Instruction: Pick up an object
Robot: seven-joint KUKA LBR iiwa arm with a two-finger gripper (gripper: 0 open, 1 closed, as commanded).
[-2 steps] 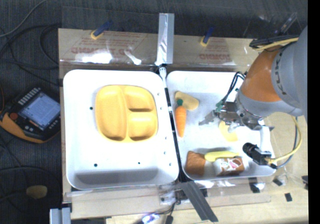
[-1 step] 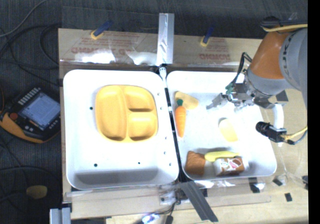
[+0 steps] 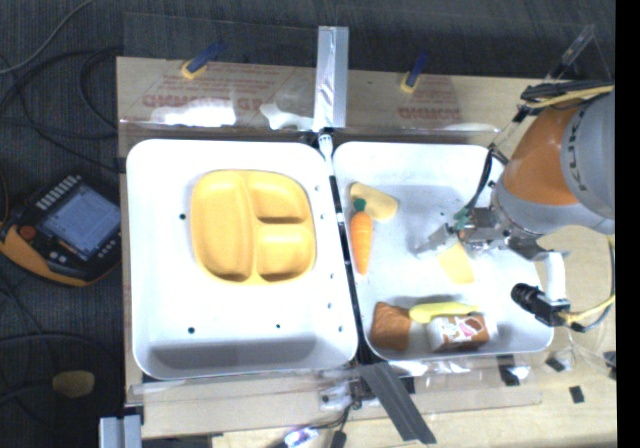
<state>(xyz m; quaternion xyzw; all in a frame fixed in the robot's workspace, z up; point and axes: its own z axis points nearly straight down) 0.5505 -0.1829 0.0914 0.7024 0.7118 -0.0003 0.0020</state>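
Grey and orange, the arm (image 3: 560,176) reached into the right bin (image 3: 420,158), its claw (image 3: 445,236) low over a pale yellow piece (image 3: 457,264), perhaps touching it, the prongs too blurred to judge, with a carrot (image 3: 361,239) well apart by the divider.

Bright, even overhead light; bins (image 3: 150,236) near blown out; slight blur overall

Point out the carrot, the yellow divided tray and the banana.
carrot (image 3: 361,239), camera view, middle of its orange body in the right bin.
yellow divided tray (image 3: 222,226), camera view, floor of its large left compartment.
banana (image 3: 443,311), camera view, middle of its yellow length.
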